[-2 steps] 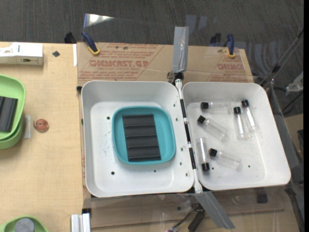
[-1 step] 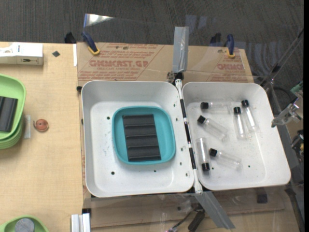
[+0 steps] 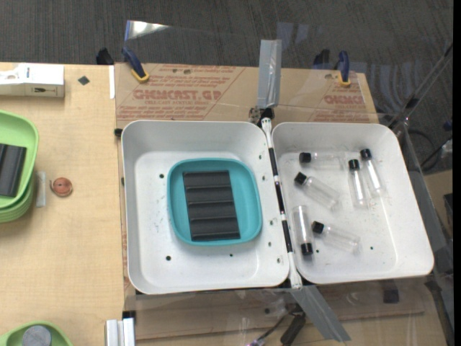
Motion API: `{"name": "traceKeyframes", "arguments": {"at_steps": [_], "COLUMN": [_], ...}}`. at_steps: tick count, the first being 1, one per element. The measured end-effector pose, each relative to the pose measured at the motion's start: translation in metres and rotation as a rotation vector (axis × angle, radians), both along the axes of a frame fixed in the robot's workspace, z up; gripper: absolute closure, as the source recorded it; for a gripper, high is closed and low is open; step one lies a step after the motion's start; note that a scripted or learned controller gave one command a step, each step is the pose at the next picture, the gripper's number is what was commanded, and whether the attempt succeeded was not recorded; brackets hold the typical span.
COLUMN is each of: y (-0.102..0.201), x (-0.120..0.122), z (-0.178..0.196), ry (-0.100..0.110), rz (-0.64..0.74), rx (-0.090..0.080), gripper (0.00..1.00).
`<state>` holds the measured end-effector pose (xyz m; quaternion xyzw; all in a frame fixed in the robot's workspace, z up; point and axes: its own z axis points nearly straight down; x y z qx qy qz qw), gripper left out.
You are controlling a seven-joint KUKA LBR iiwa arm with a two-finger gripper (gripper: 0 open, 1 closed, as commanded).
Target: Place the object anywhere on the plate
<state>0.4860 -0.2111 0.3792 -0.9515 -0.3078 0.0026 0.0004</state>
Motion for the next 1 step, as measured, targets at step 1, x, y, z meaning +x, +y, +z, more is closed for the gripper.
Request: {"name": "traceKeyframes", "arguments": {"at_steps": [1], "y": [-0.0048], "x": [-0.0091], "z": [-0.1389], "ry": [0.001], "rz": [-0.098], "rx": [0.001], "gripper": [0.00]}}
